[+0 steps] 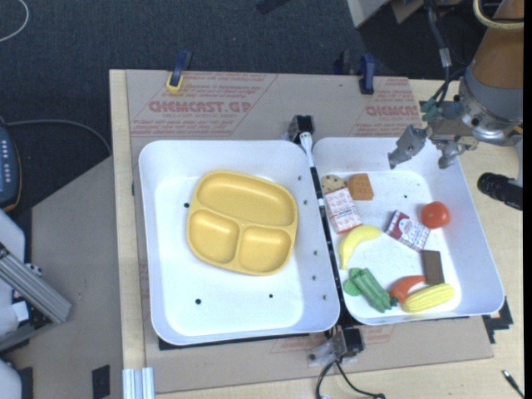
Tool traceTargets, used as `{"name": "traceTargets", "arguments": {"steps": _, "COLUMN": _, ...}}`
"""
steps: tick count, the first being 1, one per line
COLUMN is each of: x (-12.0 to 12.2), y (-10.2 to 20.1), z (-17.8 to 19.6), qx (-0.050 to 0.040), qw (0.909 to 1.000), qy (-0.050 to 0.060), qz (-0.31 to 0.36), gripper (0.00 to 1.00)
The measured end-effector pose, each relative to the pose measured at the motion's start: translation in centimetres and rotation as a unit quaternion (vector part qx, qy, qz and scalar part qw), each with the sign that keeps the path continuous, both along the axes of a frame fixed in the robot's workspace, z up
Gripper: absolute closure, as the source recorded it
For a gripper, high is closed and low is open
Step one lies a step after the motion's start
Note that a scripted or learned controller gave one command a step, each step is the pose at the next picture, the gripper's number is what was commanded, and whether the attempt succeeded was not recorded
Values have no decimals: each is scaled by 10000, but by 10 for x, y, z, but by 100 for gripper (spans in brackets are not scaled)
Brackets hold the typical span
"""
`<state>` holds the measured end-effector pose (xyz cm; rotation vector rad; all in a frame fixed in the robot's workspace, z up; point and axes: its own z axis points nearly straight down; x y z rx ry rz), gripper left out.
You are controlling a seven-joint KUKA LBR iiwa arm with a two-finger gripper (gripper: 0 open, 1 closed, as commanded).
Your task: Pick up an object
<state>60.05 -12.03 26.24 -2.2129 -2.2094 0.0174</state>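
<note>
The grey two-finger gripper (424, 146) hovered over the right shallow white bin (486, 248) at its one o'clock corner, fingers (404, 150) spread apart, holding and touching nothing. The round red tomato (435, 214) lay nearest, toward six o'clock from the fingers.

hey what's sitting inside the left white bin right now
A yellow divided plate lies in the left bin, its three compartments bare. Whatever is beneath the plate is covered.

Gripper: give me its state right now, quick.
Gripper: open, fingers spread apart, nothing between them, above the far end of the right bin.
</note>
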Motion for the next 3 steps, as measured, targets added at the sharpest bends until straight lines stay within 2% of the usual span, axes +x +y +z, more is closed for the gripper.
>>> {"name": "traceTargets", "arguments": {"steps": 1, "x": 2, "y": 0, "z": 7, "qx": -8, "qw": 10000, "qy": -62, "qz": 10, "gripper": 0}}
{"name": "traceTargets", "arguments": {"steps": 3, "x": -7, "y": 3, "z": -124, "qx": 3, "qw": 10000, "qy": -25, "qz": 5, "gripper": 0}}
